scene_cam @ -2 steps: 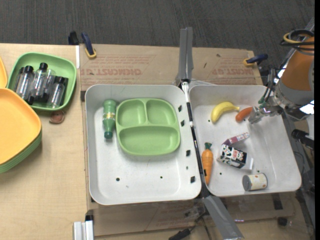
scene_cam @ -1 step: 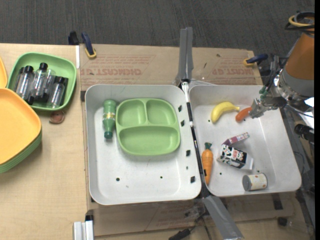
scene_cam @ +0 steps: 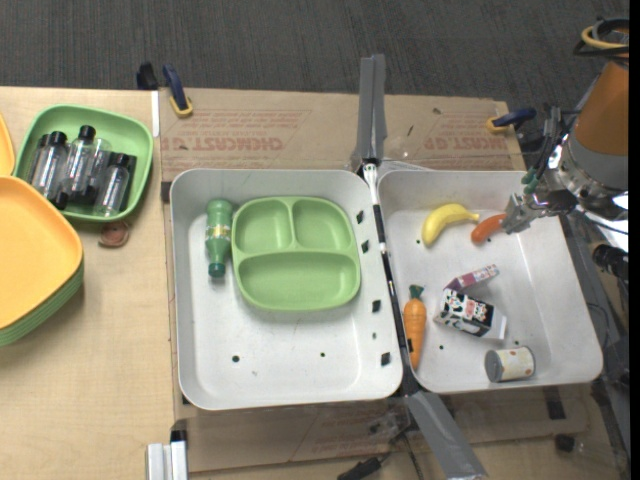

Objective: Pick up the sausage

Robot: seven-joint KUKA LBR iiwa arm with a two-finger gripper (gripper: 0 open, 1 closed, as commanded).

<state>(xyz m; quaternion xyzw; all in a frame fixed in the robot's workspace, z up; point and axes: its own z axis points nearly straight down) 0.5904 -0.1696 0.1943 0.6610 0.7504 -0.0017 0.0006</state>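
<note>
The sausage (scene_cam: pixel 486 228) is a short orange-red piece in the right bin (scene_cam: pixel 560 298), just right of the yellow banana (scene_cam: pixel 447 220). My gripper (scene_cam: pixel 518 211) hangs over the bin's upper right part, and its tip meets the sausage's right end. Whether the sausage lies on the bin floor or is raised off it is unclear.
The right bin also holds a carrot (scene_cam: pixel 414 320) by its left wall, a black-and-white carton (scene_cam: pixel 466 313), a small purple pack (scene_cam: pixel 473 278) and a can (scene_cam: pixel 510 363). In the left bin (scene_cam: pixel 200 348) lie a green divided plate (scene_cam: pixel 296 252) and a green bottle (scene_cam: pixel 218 236).
</note>
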